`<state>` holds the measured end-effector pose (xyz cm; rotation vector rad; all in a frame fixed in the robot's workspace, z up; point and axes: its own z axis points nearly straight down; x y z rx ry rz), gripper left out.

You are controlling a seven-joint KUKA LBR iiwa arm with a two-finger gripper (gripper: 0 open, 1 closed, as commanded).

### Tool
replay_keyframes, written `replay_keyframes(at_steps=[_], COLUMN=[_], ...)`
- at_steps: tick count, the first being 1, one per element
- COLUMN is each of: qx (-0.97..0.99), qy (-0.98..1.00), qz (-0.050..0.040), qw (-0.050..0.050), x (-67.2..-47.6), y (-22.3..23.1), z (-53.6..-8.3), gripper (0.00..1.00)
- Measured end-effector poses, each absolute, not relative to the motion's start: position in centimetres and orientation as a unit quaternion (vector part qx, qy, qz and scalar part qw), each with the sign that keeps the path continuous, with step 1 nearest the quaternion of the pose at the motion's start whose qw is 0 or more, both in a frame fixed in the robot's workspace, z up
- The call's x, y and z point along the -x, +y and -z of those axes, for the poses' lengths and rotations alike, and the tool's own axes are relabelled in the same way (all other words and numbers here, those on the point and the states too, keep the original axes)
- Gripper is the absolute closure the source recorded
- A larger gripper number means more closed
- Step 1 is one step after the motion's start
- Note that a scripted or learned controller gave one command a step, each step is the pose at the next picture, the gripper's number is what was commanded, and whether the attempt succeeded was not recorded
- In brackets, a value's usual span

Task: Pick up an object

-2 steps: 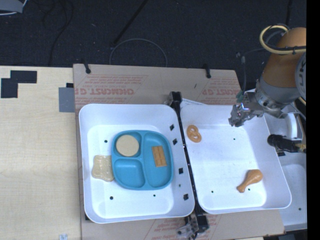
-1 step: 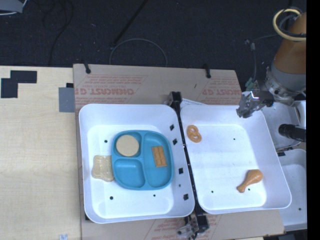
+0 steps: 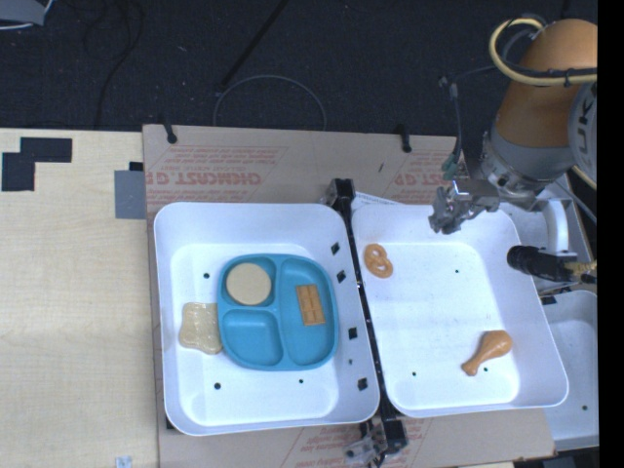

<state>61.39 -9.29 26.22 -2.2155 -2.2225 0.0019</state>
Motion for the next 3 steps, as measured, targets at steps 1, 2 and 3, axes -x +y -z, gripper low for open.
replay_keyframes(at_steps=[1,2,3], qx=[0.706,0.706,0.706], qy=[-0.708,-0.708,-0.708], qz=[-0.0007,-0.0012,-0.0016], qw=[0.002,0.002,0.002], x=[-59.9,-59.3,-58.7], y=[-4.7,-0.2,5.5], z=[-26.2,-26.0,-24.1], gripper=[1.00,1.00,1.00])
